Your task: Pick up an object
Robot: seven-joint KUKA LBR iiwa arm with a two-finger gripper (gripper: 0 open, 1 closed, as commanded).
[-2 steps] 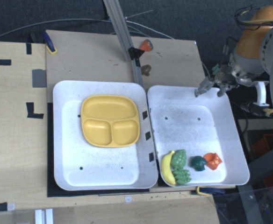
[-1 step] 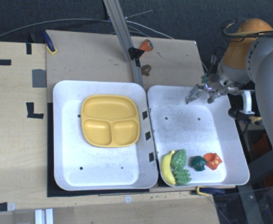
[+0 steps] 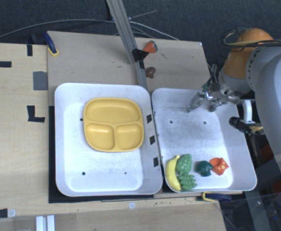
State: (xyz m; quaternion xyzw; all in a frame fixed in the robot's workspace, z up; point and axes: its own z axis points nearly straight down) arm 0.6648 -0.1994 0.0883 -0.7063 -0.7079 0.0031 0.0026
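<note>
A: Where does the arm's two-finger gripper [image 3: 201, 103] sit?

B: Over the right shallow white plastic bin [image 3: 193, 129], near that bin's twelve o'clock edge. The metal fingers spread apart, one toward eight o'clock and one toward four, with nothing between them. The grey arm with the orange band [image 3: 256, 66] comes in from three o'clock.

A: And the things to pick?

B: All are bunched at the right bin's six o'clock end, well apart from the gripper. A yellow plastic banana [image 3: 171, 174] lies at the nine o'clock side of the group, its long axis running roughly twelve to six, curved, with the upper tip pointing to about one o'clock. Touching it on the three o'clock side is a knobbly green plastic vegetable like broccoli [image 3: 185, 169], its length also running twelve to six.

A: Anything else there?

B: A small dark green rounded toy [image 3: 204, 168] just beside the broccoli at three o'clock, and a red-orange toy pepper [image 3: 219, 165] touching that one, further toward three o'clock. Which way those two point I cannot tell.

A: The left bin?

B: The left shallow white bin [image 3: 68, 143] holds a yellow plastic divided plate with three compartments [image 3: 114, 124], lying flat toward twelve o'clock, its one large compartment at twelve and two smaller ones at six.
</note>
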